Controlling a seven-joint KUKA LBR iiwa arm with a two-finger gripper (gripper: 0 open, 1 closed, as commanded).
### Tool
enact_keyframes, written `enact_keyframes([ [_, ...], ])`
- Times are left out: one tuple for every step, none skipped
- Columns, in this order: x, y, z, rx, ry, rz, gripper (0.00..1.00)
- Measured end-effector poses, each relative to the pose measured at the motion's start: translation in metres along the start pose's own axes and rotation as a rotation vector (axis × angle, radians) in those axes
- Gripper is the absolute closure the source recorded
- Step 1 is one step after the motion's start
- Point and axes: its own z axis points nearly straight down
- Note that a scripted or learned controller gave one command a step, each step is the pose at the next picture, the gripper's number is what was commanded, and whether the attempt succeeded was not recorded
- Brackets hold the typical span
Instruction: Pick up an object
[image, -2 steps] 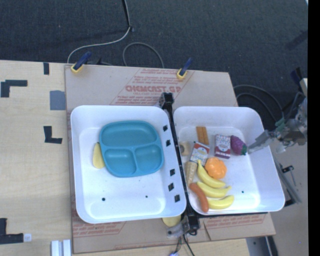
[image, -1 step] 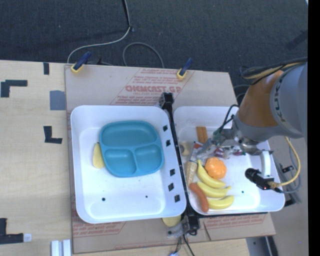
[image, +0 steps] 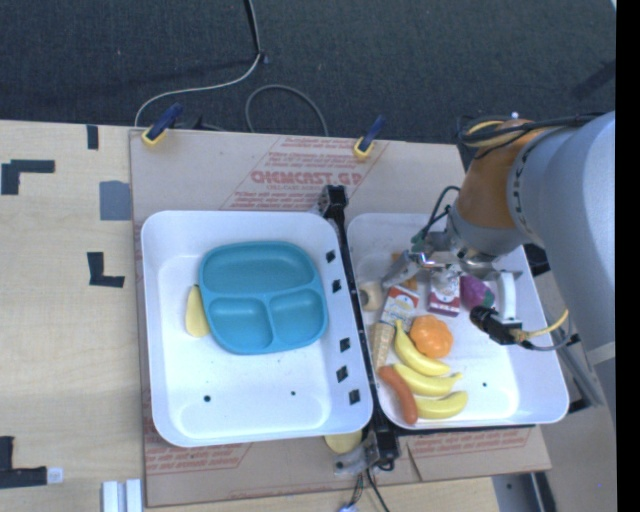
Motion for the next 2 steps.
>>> enact_keyframes([
  [0.038, 0.037, 0.002, 0.004, 0.002, -0.001, 0.0],
  [0.037, 0.036, -0.008, 0.004, 0.001, -0.001, 1.0],
])
